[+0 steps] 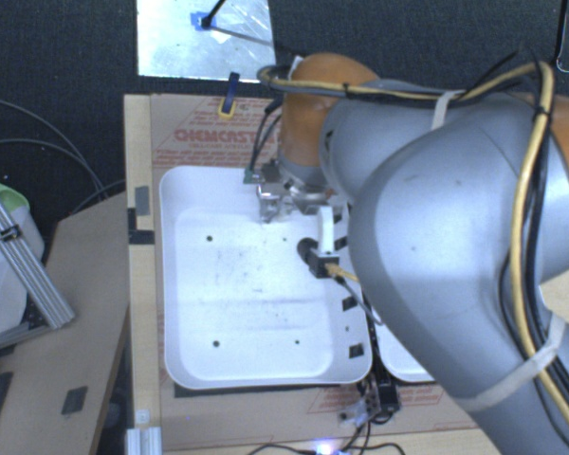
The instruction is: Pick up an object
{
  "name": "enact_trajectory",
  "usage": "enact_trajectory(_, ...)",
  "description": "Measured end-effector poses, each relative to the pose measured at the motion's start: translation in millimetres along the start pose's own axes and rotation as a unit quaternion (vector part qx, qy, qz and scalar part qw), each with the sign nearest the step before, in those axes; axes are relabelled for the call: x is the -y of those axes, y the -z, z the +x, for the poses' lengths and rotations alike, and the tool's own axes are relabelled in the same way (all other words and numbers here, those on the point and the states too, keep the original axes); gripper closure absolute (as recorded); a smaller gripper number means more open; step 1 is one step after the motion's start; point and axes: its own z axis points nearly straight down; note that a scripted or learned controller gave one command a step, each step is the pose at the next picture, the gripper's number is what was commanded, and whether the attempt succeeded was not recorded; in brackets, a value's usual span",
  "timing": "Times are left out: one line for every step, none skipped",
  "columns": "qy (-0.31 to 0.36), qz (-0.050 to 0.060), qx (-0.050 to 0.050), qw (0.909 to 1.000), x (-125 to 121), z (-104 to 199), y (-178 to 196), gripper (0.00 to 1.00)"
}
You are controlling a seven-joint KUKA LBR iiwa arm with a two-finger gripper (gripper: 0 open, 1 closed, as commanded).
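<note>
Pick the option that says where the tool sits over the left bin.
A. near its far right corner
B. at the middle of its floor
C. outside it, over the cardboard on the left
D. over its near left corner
A: the tool is at the far right corner of the left bin, close to the rim, with the grey arm reaching in from the right.

Any object is hidden by the arm [455,235].
</note>
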Motion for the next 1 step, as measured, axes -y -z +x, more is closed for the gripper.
enact_trajectory(-0.004,0.009,0.001,1.0000,95.6,-20.3,30.7,1.00)
